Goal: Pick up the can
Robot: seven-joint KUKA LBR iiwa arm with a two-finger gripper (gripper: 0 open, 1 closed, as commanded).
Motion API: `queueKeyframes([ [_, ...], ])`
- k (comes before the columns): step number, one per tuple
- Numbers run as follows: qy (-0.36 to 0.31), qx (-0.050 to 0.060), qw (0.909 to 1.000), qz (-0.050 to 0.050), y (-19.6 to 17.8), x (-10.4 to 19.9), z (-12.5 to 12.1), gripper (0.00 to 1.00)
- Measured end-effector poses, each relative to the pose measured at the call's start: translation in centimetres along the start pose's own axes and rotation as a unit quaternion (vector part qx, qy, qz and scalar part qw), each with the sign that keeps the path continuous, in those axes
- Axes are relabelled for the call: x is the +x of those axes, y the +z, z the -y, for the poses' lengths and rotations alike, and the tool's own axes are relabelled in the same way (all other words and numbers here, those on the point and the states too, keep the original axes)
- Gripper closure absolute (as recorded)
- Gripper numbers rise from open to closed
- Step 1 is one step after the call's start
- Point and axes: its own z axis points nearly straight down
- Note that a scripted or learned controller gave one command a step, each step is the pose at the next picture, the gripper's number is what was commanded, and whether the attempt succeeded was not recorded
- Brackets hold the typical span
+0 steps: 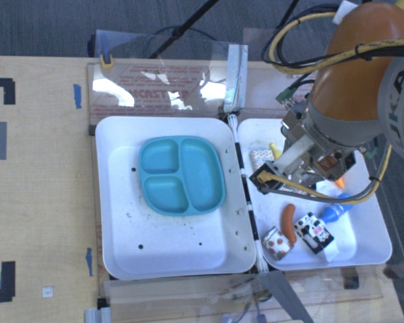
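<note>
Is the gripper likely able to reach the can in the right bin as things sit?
Probably yes. The can lies uncovered in the right bin, at its lower-left corner, with the gripper above the bin's middle. The sausage beside it and the bin wall crowd it, though.

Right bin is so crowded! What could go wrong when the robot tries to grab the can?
If the can is the small white-and-brown round thing, it sits in the white right bin's front corner, beside the red sausage and the black-and-white cow-patterned block; the robot might catch a neighbour instead. The grey-and-orange arm hangs over the bin's back half and could knock what lies there.
</note>
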Motion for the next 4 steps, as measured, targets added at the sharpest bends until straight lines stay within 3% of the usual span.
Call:
queueKeyframes([
  [1,0.0,0.0,1.0,0.0,0.0,0.0,0.0,0.0],
  [2,0.004,0.001,1.0,0.001,9.2,-1.8,-2.6,0.0],
  [3,-0.097,0.0,0.9953,0.0,-5.2,-4.3,-6.6,0.0],
  [4,-0.228,0.002,0.9736,0.0,13.8,-2.5,-4.2,0.0],
])
